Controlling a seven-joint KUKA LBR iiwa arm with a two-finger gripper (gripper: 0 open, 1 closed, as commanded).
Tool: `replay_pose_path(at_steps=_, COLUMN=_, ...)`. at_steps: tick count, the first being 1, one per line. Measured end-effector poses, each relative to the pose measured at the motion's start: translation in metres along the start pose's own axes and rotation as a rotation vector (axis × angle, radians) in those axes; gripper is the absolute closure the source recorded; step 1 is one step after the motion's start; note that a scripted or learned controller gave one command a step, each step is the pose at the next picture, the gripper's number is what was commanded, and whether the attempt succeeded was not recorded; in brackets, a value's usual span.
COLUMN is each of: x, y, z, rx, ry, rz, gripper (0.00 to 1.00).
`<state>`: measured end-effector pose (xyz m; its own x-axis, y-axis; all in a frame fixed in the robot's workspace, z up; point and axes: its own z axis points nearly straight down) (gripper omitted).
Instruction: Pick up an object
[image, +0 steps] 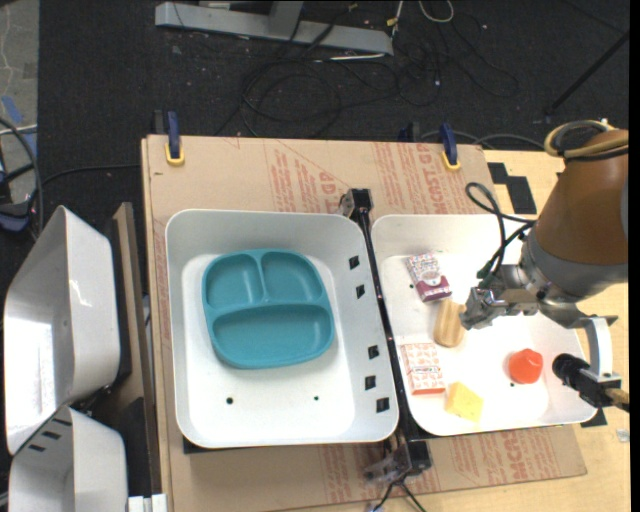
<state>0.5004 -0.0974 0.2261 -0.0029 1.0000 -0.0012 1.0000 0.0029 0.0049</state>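
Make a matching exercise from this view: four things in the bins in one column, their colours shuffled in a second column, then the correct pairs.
Things:
1. divided plate in the left bin
2. round object in the right bin
3. wedge near the right bin's front rim
4. cylinder beside the pincer

Colours:
A. yellow
B. tan
C. teal
D. orange-red

Pairs: 1-C, 2-D, 3-A, 4-B

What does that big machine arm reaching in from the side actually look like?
The arm is bulky and rounded, with a wide orange band above a grey wrist section. Dark cables loop along its side toward the gripper, a small grey metal block with dark parts. A black knob-like piece and a pale bracket sit lower down by the wrist.
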Motion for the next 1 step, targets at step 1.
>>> replay_pose_path(at_steps=1, x=-0.0002, y=0.0019, z=-0.0532, rx=-0.002, ry=0.0, rz=-0.001, gripper=1.0)
